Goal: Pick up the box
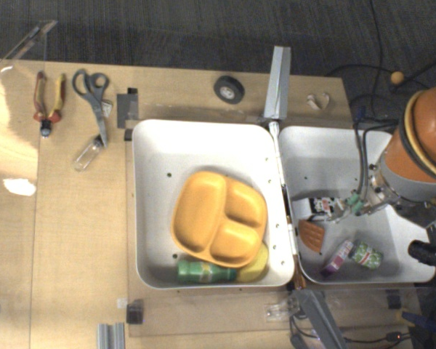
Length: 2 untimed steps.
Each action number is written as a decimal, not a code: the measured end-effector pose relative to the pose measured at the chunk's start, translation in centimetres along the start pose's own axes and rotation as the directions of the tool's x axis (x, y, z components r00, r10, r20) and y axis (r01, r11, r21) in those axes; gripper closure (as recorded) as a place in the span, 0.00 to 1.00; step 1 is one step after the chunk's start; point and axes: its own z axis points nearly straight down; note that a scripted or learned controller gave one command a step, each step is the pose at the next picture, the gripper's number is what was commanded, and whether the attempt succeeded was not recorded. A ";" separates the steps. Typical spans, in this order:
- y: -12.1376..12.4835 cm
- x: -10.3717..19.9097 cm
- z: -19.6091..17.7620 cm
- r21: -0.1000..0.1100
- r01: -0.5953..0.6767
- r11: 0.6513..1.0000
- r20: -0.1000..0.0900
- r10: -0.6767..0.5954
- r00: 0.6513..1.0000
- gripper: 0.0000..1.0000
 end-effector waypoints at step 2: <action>5.3 6.7 -9.0 -0.002 0.419 0.908 0.001 -0.419 0.908 1.00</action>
